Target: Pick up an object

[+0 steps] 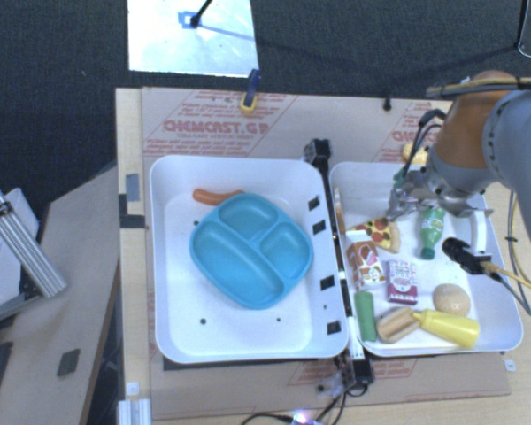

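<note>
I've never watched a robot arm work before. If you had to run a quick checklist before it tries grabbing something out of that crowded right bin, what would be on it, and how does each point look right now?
1. Gripper is over the right bin: ok.
2. Gripper is free of any load: cannot tell, its tip is too small to read.
3. A target lies close by: ok, the pizza slice and green bottle sit just beneath it.
4. Target stands apart from neighbours: not ok, the pizza slice touches other packets.
5. Left bin stays out of the way: ok, the blue tray and orange sausage lie beyond the divider.
</note>
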Tool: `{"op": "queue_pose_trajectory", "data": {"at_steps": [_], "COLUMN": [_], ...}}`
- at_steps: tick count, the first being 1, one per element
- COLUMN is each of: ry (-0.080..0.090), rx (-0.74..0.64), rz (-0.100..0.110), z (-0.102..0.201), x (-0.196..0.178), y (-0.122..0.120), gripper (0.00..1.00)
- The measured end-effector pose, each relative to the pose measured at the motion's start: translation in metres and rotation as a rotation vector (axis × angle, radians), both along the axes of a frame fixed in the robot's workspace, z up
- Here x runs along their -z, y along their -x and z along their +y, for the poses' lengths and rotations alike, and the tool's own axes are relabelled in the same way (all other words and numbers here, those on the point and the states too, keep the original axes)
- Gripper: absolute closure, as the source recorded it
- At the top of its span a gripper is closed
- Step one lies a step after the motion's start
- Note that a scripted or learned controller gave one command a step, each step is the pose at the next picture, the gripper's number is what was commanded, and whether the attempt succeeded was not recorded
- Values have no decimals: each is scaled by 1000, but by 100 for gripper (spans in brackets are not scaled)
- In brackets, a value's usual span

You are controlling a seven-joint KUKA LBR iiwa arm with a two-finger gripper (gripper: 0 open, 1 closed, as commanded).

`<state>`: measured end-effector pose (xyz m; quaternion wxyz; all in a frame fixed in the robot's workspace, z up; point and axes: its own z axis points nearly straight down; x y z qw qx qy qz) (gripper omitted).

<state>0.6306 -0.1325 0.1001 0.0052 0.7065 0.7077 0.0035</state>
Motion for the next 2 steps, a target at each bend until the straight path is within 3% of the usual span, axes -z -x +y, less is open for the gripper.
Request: {"op": "queue_pose_trajectory", "data": {"at_steps": [1, 2], "ry": [-2, -1], "rx": [3, -3], "rz": [7, 4], "z": [-6, -9], "x": [-58, -113], "y": [6, -5], "gripper": [100, 100]}}
